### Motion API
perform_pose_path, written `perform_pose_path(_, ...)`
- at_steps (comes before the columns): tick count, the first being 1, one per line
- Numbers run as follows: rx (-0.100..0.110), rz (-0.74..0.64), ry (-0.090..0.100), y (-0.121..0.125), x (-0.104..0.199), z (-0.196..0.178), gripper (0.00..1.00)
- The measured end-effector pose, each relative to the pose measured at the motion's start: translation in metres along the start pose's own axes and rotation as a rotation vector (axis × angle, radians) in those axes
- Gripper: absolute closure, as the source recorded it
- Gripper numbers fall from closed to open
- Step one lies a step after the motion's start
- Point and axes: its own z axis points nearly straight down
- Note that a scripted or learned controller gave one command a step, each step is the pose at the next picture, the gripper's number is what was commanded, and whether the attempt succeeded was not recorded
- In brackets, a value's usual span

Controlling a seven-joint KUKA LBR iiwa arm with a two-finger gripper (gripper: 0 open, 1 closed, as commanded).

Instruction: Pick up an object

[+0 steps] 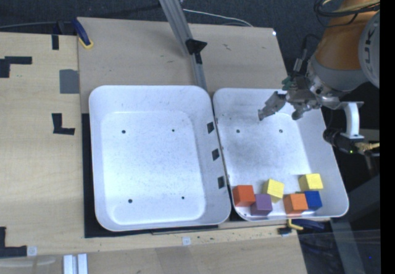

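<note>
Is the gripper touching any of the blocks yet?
Apart. The camera view shows the gripper over the right bin's far end, bare bin floor separating it from the blocks, nearest the yellow block.

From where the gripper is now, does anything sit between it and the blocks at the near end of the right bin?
Nothing visible does. The gripper, fingers spread, is over the far end of the right bin; bare bin floor lies between it and the blocks, the yellow block nearest.

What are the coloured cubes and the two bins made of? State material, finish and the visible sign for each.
Coloured cubes: probably painted wood or foam; flat, matte faces in solid orange, yellow, purple and blue, with no glare.

Right bin and left bin: likely moulded plastic; smooth white walls with rounded corners, the floors speckled grey with scuffs.
</note>
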Motion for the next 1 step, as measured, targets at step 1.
perform_pose_path(1,0.002,0.000,-0.002,0.0919,-0.0294,0.1340,0.00)
